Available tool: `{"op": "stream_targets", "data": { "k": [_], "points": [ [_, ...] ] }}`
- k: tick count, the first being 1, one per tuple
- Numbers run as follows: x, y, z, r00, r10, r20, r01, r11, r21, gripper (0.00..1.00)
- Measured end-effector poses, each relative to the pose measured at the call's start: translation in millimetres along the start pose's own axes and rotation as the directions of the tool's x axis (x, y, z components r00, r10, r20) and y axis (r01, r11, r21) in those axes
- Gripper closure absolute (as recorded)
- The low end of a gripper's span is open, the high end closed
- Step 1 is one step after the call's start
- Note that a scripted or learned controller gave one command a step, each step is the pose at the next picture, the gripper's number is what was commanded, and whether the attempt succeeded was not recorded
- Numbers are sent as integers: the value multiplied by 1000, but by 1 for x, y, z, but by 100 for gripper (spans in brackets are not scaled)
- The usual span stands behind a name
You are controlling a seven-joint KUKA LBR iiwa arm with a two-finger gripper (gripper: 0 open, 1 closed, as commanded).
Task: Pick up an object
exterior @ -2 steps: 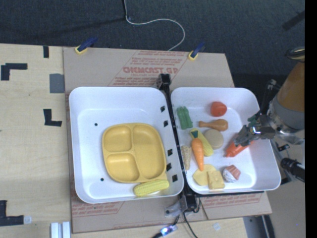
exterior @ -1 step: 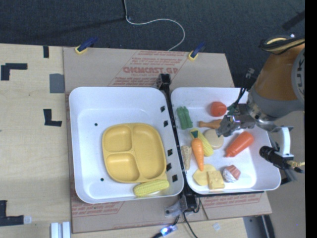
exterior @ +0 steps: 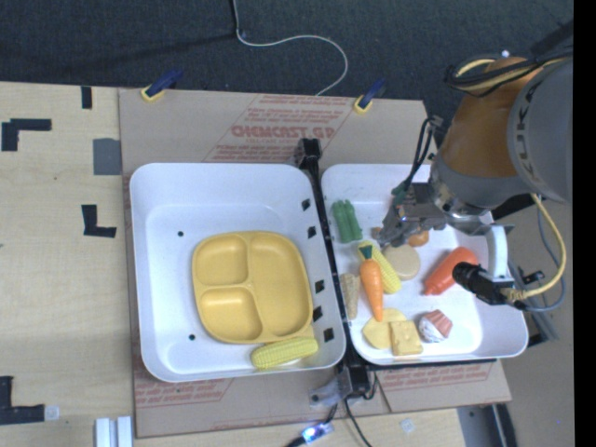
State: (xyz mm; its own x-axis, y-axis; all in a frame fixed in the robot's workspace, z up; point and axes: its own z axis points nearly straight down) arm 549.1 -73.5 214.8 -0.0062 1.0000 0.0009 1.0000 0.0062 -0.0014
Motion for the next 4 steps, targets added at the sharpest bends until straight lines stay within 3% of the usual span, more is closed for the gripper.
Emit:
{"op": "stream_targets", "data": {
  "k": [1, 3, 4],
  "points": [
    [23, -4, -4, 1000, 3, 0, -3, 1000, 1, 100],
    [26, 1, -9, 1000, 4, 1, -4, 1000, 0, 100],
    [10, 1, -18, 1000, 6, 1, -6, 1000, 0, 100]
  ]
}}
